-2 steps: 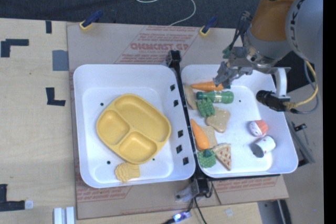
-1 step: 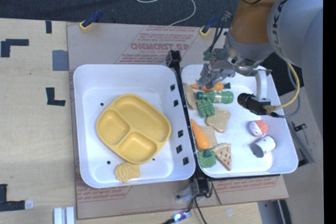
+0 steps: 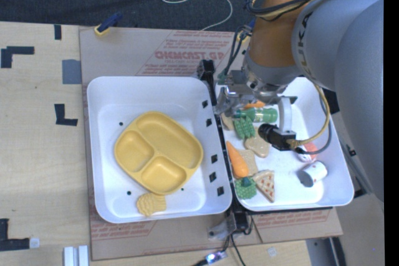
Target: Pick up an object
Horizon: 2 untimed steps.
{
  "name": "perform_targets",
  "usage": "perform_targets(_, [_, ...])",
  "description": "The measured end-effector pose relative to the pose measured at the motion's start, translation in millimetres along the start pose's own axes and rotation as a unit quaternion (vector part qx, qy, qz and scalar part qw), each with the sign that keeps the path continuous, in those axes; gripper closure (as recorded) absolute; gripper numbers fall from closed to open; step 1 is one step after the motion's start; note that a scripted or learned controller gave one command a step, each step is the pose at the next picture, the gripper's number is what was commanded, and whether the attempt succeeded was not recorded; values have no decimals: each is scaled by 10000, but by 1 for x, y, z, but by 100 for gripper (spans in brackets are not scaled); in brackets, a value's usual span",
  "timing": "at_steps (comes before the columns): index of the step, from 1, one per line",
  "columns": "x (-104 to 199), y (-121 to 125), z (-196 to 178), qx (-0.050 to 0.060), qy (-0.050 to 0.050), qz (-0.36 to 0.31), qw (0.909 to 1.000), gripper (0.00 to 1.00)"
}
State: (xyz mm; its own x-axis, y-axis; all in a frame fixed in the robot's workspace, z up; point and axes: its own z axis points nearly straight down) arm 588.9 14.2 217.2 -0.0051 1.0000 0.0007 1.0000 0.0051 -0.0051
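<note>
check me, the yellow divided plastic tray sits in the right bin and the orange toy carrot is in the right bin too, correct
Not quite. The camera view shows the yellow divided plastic tray in the left white bin, not the right. The orange toy carrot does lie in the right white bin.

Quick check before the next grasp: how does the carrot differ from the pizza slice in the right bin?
The carrot is orange, long and tapered; the pizza slice is a tan triangle with red spots. The carrot lies by the bin's left wall, pointing up the bin; the pizza slice sits to its right and nearer the front edge. Both are small toy foods lying flat in the right bin.
</note>
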Motion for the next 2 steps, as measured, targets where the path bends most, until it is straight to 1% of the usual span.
perform_targets(1, [10,4,3,-14,-4,12,10000,100])
perform_targets(2, [22,0,-2,-16,-2,8,10000,100])
